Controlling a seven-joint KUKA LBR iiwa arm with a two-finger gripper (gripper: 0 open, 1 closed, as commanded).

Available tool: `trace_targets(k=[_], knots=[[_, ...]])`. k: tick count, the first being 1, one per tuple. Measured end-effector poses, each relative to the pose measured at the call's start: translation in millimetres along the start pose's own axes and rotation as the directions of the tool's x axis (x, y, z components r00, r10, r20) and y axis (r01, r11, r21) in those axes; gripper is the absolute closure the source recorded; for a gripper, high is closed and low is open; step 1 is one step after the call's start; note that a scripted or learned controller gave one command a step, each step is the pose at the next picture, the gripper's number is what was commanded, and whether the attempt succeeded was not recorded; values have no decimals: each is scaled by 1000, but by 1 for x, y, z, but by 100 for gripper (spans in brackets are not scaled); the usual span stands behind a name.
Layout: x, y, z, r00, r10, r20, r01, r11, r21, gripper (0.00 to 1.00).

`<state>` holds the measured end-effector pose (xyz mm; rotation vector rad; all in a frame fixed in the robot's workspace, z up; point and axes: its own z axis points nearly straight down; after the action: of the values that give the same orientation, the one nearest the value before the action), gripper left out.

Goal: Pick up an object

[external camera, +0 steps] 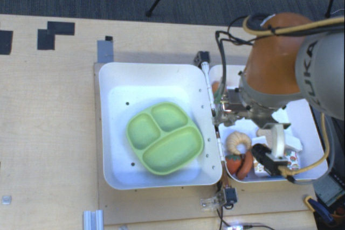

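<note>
Pale wood makes up the bench [48,116], which bears two shallow white bins side by side. The grey arm [275,56], with its broad orange band, reaches in from the right and hangs over the right bin [306,121], covering much of that bin's upper half. The left bin [116,83] holds one thing, a light green tray [164,138]. It is a rounded square with three hollows, two small ones on its upper side and one long one on its lower side, and it lies flat and turned at a slant near the middle of the bin floor.

The gripper [229,109] sits low under the wrist, close against the right bin's left wall. Whether it is apart or together cannot be told, and nothing is seen held in it.

The small loose things lie in the lower left part of the right bin. A beige ring [238,143], shaped like a doughnut, lies flat just below the gripper. An orange-red piece [243,164], long and tapered, lies at a slant touching the ring's lower edge. To its right lies a white printed packet [292,159] with red marks, partly covered.
</note>
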<state>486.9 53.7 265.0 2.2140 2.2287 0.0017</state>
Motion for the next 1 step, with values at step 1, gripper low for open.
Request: trace_targets(k=[1], knots=[[-19, 82, -33, 1000, 0, 1, 0, 1000, -3, 100]])
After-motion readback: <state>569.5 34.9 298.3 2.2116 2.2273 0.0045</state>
